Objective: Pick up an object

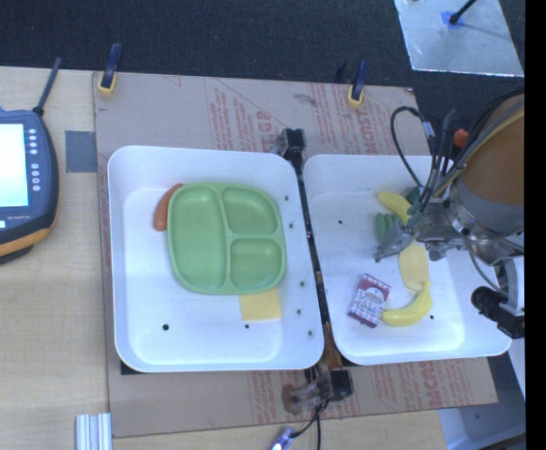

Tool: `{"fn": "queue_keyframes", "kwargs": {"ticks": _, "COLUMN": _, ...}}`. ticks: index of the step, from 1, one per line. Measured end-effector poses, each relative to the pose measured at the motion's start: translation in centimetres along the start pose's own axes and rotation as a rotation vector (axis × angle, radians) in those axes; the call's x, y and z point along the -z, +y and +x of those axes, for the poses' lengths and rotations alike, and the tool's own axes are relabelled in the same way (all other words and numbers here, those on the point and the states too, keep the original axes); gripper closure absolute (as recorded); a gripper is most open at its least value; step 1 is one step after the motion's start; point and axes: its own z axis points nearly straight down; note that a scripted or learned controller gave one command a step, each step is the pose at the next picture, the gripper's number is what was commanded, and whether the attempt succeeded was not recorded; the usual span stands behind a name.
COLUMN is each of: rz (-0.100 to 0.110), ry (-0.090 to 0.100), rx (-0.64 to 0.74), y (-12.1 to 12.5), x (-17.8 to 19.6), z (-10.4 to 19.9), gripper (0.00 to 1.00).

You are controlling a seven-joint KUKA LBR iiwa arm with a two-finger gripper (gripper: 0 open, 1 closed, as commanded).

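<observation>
Two shallow white bins sit side by side on a sheet of brown cardboard. The left bin (132, 251) holds a green divided plate (226, 239); an orange-red piece (161, 210) peeks out from under the plate's left edge, and a yellow square (260, 307) lies just below the plate, touching its lower rim.

The right bin (348, 176) holds several small things. A banana (411, 309) lies curved near the lower middle, and a small red-and-white packet (370, 300) sits just to its left, close to or touching it. A pale yellow lump (413, 264) rests just above the banana. Higher up, a yellow piece (393, 202) lies beside a dark green item (386, 225).

The arm (496, 162) reaches in from the right, its orange band above the wrist, with black cables looping over it. The gripper (397, 244) hangs low over the right bin, close to the green item and above the pale yellow lump. Its metal parts blur together, so I cannot tell whether the fingers are apart or together, nor whether anything sits between them.

Off to the left, on the wooden bench, lies a handheld control pad (6, 181) with a bright screen. Clamps (110, 75) pin the cardboard at its top edge
</observation>
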Motion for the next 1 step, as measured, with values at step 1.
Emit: {"fn": "queue_keyframes", "kwargs": {"ticks": 1, "rz": 0.002, "ry": 0.000, "rx": 0.001, "y": -2.03, "x": -12.01, "z": 0.76, "gripper": 0.00}}
